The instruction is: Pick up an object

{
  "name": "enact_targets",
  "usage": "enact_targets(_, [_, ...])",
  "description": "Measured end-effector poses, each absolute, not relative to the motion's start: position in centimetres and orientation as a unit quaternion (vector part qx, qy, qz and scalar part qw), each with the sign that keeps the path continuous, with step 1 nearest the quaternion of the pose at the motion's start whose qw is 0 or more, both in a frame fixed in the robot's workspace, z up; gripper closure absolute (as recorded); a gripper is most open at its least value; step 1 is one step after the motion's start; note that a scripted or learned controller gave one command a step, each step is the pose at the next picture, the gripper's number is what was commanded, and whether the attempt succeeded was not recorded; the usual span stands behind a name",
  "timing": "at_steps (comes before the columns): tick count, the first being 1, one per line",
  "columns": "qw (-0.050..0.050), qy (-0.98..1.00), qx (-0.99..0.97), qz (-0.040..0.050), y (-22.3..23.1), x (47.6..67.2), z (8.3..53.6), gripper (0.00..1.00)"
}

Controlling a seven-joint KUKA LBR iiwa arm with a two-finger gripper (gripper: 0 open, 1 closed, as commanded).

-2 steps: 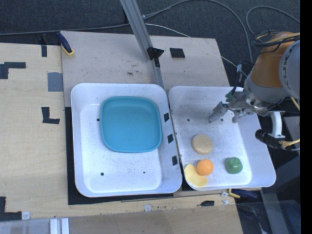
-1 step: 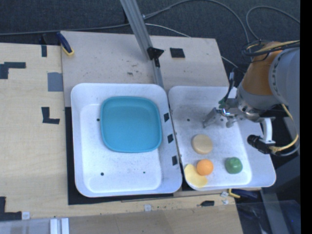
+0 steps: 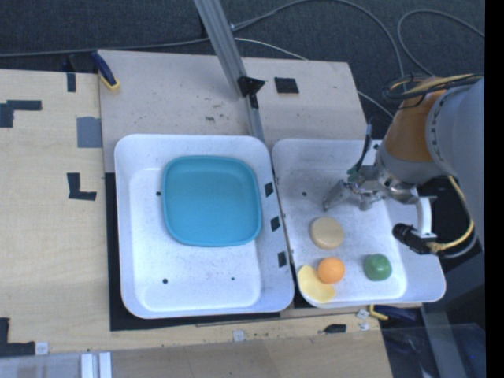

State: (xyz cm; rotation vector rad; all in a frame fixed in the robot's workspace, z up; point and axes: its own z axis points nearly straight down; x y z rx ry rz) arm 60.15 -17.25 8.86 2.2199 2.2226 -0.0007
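You are looking down on two white bins side by side. The left bin (image 3: 134, 235) holds a blue square plate (image 3: 211, 200) lying flat, slightly toward its far side. In the right bin (image 3: 299, 164) you see a tan round piece (image 3: 326, 232) near the middle, an orange ball (image 3: 331, 271) just in front of it touching a yellow piece (image 3: 313, 288) at the near left corner, and a green object (image 3: 377, 267) off to the right, apart from the ball. The gripper (image 3: 340, 197) hangs low over the right bin, beyond the tan round piece, with nothing between its fingers.
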Motion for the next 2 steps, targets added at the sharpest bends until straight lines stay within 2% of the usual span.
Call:
enact_targets(1, [0.001, 0.707, 0.707, 0.0002, -17.3, 60.2, 10.0, 1.0])
enact_targets(2, [0.002, 0.707, 0.707, 0.0012, -17.4, 60.3, 16.3, 1.0])
